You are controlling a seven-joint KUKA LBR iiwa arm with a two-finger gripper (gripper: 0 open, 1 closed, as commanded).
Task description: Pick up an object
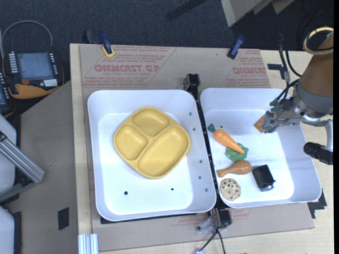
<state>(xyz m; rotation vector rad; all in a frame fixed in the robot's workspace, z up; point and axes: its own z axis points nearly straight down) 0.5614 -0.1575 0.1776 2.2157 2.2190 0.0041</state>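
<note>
In the camera view, the arm point(317, 83) comes in from three o'clock, and its hand point(271, 121) hangs over the upper part of the right bin point(296, 194). A small orange-brown piece point(259, 124) shows at the hand's nine o'clock side; whether the hand is apart or clamped on that piece I cannot tell. Further down the right bin lie a carrot point(229, 139) resting on a green piece point(235, 152), a tan drumstick point(235, 169) just below them, a cookie point(230, 189) at six o'clock and a black block point(263, 177) toward four o'clock. The left bin point(106, 194) holds a yellow divided plate point(152, 142). Both bins sit on the worktop point(79, 115).
</note>
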